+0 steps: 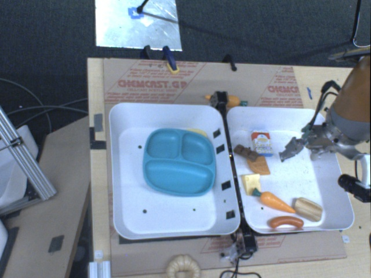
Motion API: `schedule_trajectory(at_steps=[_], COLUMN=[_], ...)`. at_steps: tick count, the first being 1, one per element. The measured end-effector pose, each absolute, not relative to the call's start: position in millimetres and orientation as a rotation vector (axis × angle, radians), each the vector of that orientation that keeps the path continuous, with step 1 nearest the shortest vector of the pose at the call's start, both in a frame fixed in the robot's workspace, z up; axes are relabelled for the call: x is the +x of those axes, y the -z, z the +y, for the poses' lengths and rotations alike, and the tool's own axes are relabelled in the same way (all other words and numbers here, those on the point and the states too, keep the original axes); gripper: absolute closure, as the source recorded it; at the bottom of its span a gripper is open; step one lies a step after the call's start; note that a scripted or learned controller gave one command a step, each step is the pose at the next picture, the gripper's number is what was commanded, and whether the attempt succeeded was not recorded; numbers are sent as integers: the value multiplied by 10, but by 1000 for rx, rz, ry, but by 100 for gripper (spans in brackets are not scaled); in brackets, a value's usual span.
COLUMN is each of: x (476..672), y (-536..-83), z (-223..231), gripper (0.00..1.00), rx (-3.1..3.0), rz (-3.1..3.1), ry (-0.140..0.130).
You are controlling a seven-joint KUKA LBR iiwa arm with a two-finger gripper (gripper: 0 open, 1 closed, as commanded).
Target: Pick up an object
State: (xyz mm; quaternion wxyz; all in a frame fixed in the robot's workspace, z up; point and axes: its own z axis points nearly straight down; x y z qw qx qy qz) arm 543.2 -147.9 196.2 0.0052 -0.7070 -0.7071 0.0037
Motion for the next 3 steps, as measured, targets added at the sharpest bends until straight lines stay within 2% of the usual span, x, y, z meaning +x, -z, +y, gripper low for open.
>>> schedule_trajectory(at_steps=[1,3], x=[5461,5491], y=[-2037,-973], z=[-1473,-1651], gripper=[0,0], rx=[-2218,-2220], rz=[-2226,-2223], ry=[1,0])
